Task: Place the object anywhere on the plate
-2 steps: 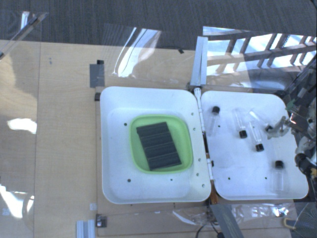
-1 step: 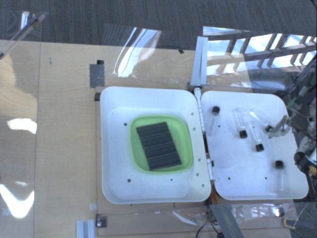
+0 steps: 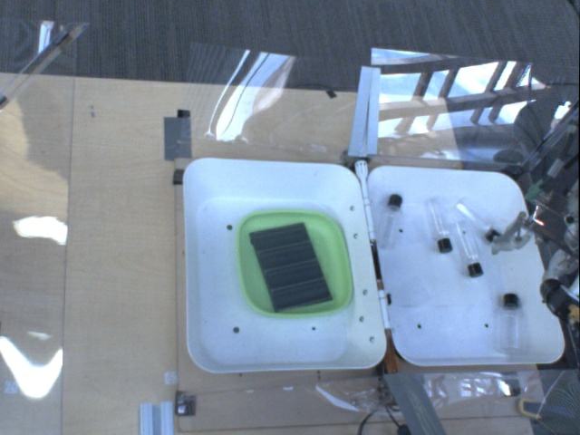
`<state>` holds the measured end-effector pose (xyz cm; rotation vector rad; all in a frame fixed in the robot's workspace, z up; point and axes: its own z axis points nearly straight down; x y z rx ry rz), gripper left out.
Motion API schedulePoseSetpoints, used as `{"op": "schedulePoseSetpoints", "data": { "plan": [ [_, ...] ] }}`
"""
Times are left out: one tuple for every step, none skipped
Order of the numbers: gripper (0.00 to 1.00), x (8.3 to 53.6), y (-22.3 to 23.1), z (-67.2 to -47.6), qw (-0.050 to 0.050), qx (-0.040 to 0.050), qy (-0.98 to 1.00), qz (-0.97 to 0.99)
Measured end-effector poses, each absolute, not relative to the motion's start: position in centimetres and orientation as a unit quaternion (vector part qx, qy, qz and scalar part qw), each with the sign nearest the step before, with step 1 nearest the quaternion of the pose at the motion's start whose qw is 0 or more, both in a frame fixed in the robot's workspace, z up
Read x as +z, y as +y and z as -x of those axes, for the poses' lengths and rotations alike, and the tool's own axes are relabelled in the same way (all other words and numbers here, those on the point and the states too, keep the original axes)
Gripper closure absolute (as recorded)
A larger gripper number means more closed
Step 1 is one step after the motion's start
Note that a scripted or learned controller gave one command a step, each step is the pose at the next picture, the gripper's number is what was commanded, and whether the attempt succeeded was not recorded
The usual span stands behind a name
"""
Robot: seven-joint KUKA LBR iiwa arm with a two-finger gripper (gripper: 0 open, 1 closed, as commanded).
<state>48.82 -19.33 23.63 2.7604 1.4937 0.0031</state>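
Observation:
A square green plate [image 3: 339, 239] lies in the left white bin [image 3: 208, 243]. A dark grey ribbed rectangular block [image 3: 290, 266] rests flat on the plate, a little tilted and near its middle. At the right edge of the right bin [image 3: 426, 333], the gripper [image 3: 519, 228] reaches in low, its grey tip next to a black-capped vial [image 3: 495, 236]. The gripper is far from the plate and the block, with nothing seen in it.
Several clear vials with black caps lie scattered in the right bin, among them one at the upper left [image 3: 393, 208] and one at the lower right [image 3: 508, 315]. Arm cables and dark parts [image 3: 555, 179] crowd the right edge. A metal post [image 3: 365, 116] stands behind the bins.

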Motion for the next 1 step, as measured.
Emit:
{"op": "schedulePoseSetpoints", "data": {
  "plan": [
    [0.00,25.01,-18.66,-50.63,0.002,0.0010,0.461,-0.888]
  ]
}}
